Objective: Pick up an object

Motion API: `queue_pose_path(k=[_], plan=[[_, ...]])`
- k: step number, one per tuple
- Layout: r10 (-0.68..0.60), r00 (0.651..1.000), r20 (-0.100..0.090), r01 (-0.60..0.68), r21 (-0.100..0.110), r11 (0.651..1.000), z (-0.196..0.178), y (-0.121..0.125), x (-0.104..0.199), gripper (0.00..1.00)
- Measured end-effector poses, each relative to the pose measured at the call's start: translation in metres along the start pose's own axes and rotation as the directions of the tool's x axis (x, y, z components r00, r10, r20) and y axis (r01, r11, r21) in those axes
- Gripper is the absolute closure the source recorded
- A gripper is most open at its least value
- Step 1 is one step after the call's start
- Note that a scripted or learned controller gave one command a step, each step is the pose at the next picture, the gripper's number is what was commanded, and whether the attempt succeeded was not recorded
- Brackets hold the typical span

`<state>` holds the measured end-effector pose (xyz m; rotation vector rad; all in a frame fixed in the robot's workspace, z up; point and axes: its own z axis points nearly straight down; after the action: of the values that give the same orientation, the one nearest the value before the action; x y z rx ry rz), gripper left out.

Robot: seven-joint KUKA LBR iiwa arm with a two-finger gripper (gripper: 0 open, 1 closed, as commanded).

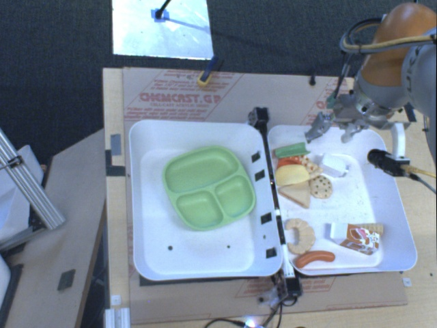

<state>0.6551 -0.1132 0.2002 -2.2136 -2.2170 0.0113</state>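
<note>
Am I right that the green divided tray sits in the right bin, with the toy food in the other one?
Not quite. The camera view shows the green divided tray in the left bin; the toy food lies in the right bin.

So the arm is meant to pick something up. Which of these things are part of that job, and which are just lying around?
Part of the job:
gripper, open above the right bin
cookie
sausage
yellow piece
green block
bitten ring

Just lying about:
green divided tray in the left bin
shiny sheet behind the bench
</note>
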Motion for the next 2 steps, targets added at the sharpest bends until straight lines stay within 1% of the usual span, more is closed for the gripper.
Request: queue_pose_path(k=[1,2], plan=[[-0.002,1.0,0.001,0.002,-0.013,1.0,-0.008,0.003,0.0,0.0],[-0.005,1.0,0.001,0.005,-0.011,1.0,0.04,0.011,0.007,0.0]])
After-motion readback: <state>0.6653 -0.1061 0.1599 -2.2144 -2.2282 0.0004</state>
